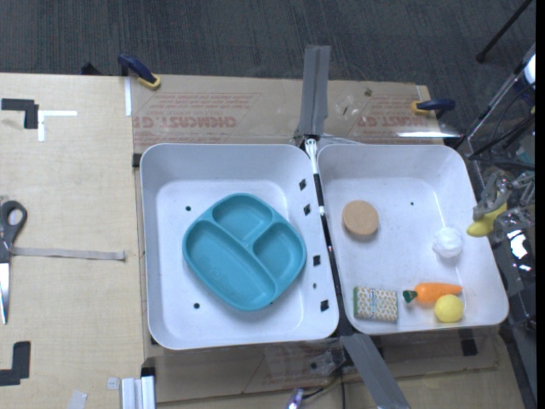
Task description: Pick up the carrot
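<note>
The carrot (436, 291) lies in the right bin (400, 162), near that bin's front right corner. It rests on its side, with the orange body pointing towards the bin's right wall and the green stub end pointing left. A yellow lemon (449, 308) sits just in front of the carrot, touching it or nearly so. Just left of the carrot's green end lies a small patterned sponge (375, 304), flat on the bin floor. Behind the carrot, up against the right wall, is a small white crumpled object (447, 244). Farther behind and to the left of the carrot, well apart from it, a round tan disc (360, 218) lies flat near the middle of the bin.

The left bin (162, 245) stands beyond the sponge, across the divider from the carrot, and holds a teal divided plate (244, 251) with three compartments, set at a slant.

Nothing touches or covers the carrot. To its right, outside the bin's wall, sits a tangle of dark metal parts with a yellow piece (482, 226) among them. It is too cluttered to make out the gripper there, so one cannot tell whether its fingers are spread or pressed together.

Far left of the carrot, on the wooden bench (68, 186), a pair of scissors (7, 245) lies at the edge.
</note>
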